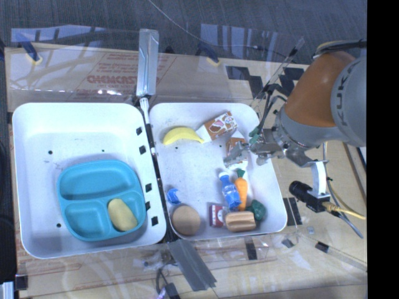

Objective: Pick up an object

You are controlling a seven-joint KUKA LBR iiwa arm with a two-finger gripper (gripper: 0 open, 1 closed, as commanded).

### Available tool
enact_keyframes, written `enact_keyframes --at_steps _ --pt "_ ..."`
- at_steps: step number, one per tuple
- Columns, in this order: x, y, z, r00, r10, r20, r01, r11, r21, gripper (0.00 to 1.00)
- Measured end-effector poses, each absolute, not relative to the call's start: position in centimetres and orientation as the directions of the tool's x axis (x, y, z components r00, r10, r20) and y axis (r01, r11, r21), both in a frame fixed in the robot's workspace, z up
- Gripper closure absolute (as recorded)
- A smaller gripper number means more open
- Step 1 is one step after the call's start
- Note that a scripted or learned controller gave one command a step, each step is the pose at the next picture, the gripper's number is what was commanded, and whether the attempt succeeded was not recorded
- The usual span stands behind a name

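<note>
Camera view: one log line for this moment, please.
gripper: over right bin | near small brown carton | banana: untouched | blue tray: left bin

Two white bins sit side by side. The left bin (31, 167) holds a blue tray (93, 192) with a yellow potato (122, 214) in it. The right bin (193, 179) holds a banana (182, 135), a carton (219, 126), a bottle (229, 190), a carrot (242, 190) and a brown ball (186, 220). The gripper (240, 154) is low over the right bin, near the carton.
</note>
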State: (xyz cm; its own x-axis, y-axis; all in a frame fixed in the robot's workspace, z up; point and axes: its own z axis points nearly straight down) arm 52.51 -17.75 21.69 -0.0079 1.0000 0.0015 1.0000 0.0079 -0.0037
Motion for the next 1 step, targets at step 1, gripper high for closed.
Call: enact_keyframes --at_steps 1 --pt "54.11 -16.39 24.45 -0.259 0.966 -0.001 0.966 0.259 0.000 0.00"
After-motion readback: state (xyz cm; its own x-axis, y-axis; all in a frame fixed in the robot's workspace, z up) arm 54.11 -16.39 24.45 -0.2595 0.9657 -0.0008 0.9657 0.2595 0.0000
